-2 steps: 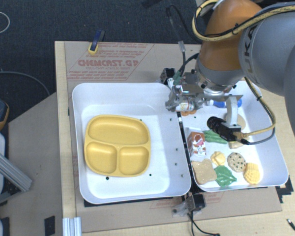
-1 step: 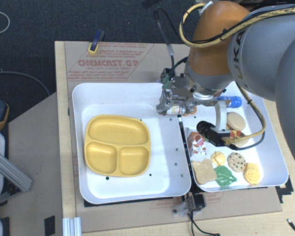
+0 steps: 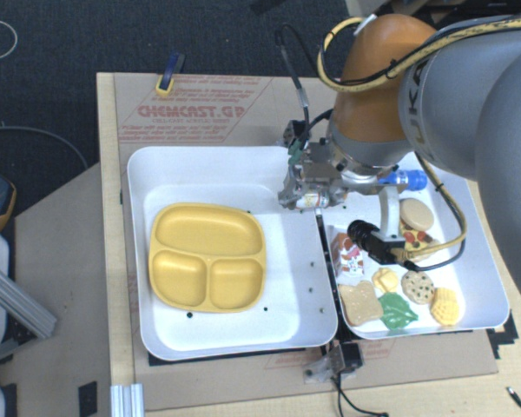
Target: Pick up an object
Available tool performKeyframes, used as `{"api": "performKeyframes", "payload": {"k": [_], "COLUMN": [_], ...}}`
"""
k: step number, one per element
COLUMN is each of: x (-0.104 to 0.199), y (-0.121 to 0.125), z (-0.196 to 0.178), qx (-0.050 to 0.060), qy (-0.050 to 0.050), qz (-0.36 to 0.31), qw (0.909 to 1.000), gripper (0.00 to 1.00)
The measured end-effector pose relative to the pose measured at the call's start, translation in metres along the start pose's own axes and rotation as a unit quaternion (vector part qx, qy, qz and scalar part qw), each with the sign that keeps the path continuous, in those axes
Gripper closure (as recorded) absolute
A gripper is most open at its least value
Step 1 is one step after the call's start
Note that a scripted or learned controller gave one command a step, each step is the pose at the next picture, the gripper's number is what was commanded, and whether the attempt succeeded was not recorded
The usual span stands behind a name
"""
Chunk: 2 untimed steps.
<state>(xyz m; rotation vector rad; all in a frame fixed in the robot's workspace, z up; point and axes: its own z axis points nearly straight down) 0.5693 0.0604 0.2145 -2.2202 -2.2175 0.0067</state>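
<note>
My claw point(image 3: 311, 194) sits centre frame over the seam between bins; can't tell its state. Toy food pile point(image 3: 398, 289) is lower right in the right bin point(image 3: 495, 294). I'd shift right and drop on one isolated piece, not the yellow tray point(image 3: 208, 256)

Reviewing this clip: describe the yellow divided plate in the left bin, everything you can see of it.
The yellow divided plate is a rounded-corner rectangle that looks like matte molded plastic, pale mustard in color. Raised ridges split it into three compartments: one long section across the far side and two smaller ones on the near side. All three hold nothing. It lies flat, right way up, on the floor of the left white bin, toward its left side, slightly rotated. Nothing but the bin touches it; the arm is off to its right.
</note>
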Motion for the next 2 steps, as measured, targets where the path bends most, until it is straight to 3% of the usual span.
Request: {"api": "performKeyframes", "payload": {"k": [2], "x": [0.0044], "y": [-0.0014], "z": [0.0003], "qx": [-0.001], "qy": [0.001], "qz": [-0.001], "qw": [1.0], "gripper": [1.0]}}
